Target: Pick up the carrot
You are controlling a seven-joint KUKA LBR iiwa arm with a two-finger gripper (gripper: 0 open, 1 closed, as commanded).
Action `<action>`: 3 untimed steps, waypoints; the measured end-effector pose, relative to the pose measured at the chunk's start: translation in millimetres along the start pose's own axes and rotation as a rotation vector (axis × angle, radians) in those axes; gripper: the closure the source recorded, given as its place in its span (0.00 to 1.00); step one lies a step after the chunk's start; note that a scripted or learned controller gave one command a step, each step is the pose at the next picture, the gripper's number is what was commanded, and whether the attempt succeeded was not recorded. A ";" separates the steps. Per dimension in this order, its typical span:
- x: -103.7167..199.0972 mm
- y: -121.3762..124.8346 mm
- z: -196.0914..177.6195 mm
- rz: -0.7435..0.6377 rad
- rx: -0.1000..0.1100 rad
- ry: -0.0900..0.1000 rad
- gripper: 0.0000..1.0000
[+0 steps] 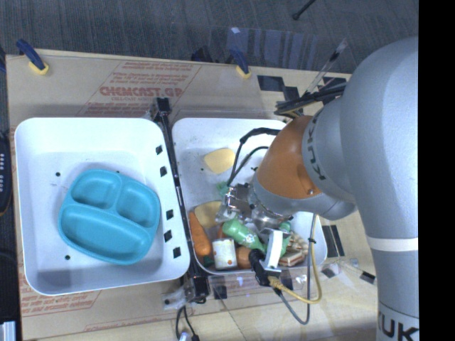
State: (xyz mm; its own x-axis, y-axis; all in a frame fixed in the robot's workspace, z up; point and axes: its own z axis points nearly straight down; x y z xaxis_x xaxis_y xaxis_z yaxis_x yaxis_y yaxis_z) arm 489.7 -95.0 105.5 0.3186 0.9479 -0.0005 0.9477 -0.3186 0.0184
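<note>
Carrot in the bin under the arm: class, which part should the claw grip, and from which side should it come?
Grip the carrot at its middle, coming straight down from above and closing across its narrow width. It lies flat, lengthwise close along the bin's left wall, and a white block crowds its near end, so the sides probably offer little room.

SITE: robotics lab | EVIDENCE: grey industrial arm (384, 155) over bench | white bins (43, 148) on printed cardboard sheet (135, 84) | blue clamps (32, 55) at bench edge | dark carpeted floor (142, 13)
</note>
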 end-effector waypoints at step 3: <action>-10.1 -9.2 0.5 -0.553 0.021 0.006 0.00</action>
State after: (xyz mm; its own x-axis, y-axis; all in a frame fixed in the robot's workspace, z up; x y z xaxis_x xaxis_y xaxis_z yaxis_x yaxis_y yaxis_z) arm 477.7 -101.7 104.8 -0.2268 0.9739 0.0011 0.9739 0.2268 -0.0032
